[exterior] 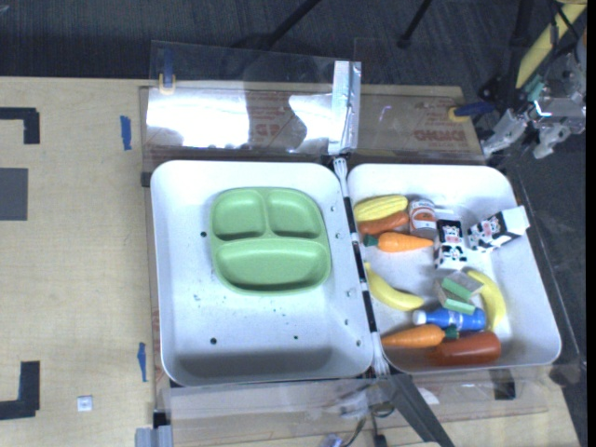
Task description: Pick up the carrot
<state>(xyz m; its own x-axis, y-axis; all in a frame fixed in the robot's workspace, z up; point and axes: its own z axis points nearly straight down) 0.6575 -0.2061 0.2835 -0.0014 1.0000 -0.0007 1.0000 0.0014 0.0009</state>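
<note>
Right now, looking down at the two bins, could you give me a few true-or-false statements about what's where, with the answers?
1. The green tray lies in the left bin. True.
2. The gripper is down among the toys in the right bin. False: it is outside the right bin, beyond its far right corner.
3. Two carrots are in the right bin. True: one carrot lies near the far end, another carrot near the front.
4. A banana lies on the green tray. False: the banana is in the right bin.
5. The blue bottle lies beside the front carrot. True.
</note>
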